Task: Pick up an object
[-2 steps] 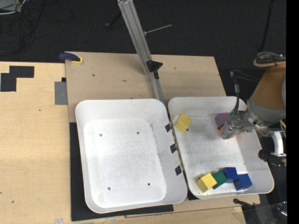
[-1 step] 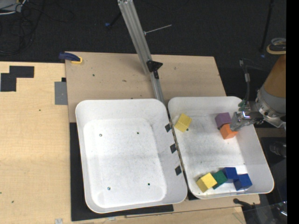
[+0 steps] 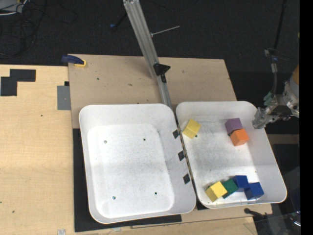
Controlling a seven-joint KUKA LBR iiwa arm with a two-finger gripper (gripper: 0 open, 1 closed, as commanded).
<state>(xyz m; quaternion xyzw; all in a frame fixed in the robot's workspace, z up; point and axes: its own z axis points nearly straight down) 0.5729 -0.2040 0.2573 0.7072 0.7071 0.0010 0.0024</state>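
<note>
Wooden bench (image 3: 205, 82) | two white bins (image 3: 93, 116) | dark room | fingers (image 3: 259, 121): state unclear

Arm: enters at the frame's 3 o'clock edge, little of it visible.
Gripper (image 3: 260, 120): low at the arm's 9 o'clock end, pointing toward 8 o'clock.
Grasp: nothing seen between its tips.

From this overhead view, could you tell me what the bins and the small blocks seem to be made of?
The bins look like moulded white plastic, matte, with rounded rims and dark speckling. The purple block and orange block look like solid-coloured foam or painted wood; their flat, unshiny faces leave that open.
</note>
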